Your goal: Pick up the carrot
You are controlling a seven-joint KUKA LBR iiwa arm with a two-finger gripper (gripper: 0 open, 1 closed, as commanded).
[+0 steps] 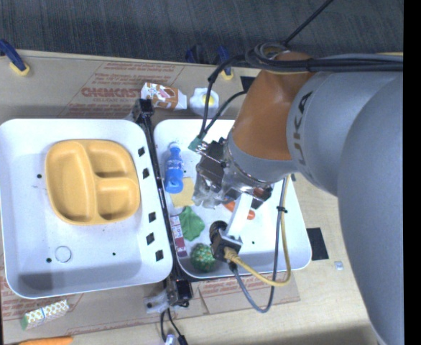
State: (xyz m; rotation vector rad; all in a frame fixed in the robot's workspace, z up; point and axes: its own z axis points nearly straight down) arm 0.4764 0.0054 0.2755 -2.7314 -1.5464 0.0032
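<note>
Fingers (pixel 209 192) of mine are hanging low inside the right bin (pixel 297 246), and I cannot tell whether they are apart or together, as the wrist is hiding them. A sliver of the orange carrot (pixel 230 205) is showing just beside them. Lying nearby are a blue bottle (pixel 173 168), a green leaf (pixel 192 223) and a broccoli (pixel 202 257). A yellow tray (pixel 92 180) is sitting in the left bin (pixel 16 192).
</note>
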